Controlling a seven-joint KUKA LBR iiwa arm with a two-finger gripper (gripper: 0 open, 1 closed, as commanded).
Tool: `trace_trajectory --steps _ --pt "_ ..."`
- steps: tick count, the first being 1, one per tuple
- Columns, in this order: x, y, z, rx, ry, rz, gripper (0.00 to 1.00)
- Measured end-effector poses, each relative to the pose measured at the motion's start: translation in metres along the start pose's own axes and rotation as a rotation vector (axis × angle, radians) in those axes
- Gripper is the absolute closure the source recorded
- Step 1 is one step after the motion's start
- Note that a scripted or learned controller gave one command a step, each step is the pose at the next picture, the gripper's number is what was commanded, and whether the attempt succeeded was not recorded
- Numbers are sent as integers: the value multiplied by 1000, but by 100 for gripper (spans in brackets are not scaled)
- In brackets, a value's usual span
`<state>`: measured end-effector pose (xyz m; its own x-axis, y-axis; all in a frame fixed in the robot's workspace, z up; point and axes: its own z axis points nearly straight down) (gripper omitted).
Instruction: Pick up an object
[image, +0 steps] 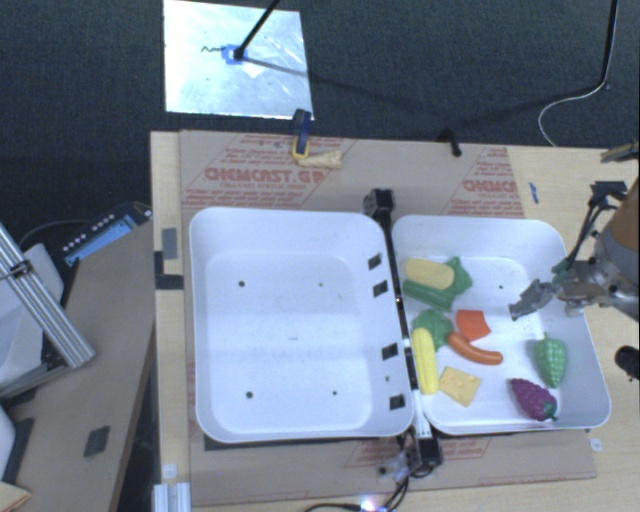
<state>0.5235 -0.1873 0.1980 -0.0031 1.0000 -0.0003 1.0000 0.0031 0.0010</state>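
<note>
On the left half of the counter (170, 300), the shallow white plastic bin on the left (290, 320) lies bare, its floor marked by a few small dark dots. Across the black hinge-like divider (395, 320), the matching white bin on the right (500, 245) carries all the toy food: a yellow corn cob on green husk (437, 278) near the top, a green leafy vegetable (432, 326) below it with a pale yellow banana-like piece (425, 361) just beside the divider, a small orange-red wedge (473, 324), an orange-red sausage-shaped piece (473, 349), a flat yellow cheese slice (459, 385), a purple bunch of grapes (533, 398) near the lower corner, and a green ridged piece like a pepper or pinecone (549, 360) toward the right wall. Every one of them rests on the bin floor, so I judge the task barely begun: nothing is lifted, and choosing, closing on and raising a piece all remain. Farther right, the grey metal claw (530, 298) hangs over the right bin's right side, above and just beside the green ridged piece and well apart from the corn; nothing sits between its tips, and how wide they stand I cannot tell at this angle. The toys look small, smooth and rounded, likely light plastic.
</note>
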Motion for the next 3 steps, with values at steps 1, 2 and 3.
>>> trace_trajectory --steps 1,2,3 --pt "66 42 119 1 4 -7 0" --pt "61 42 102 -3 0 -1 100" --pt "132 69 7 -11 2 -9 100"
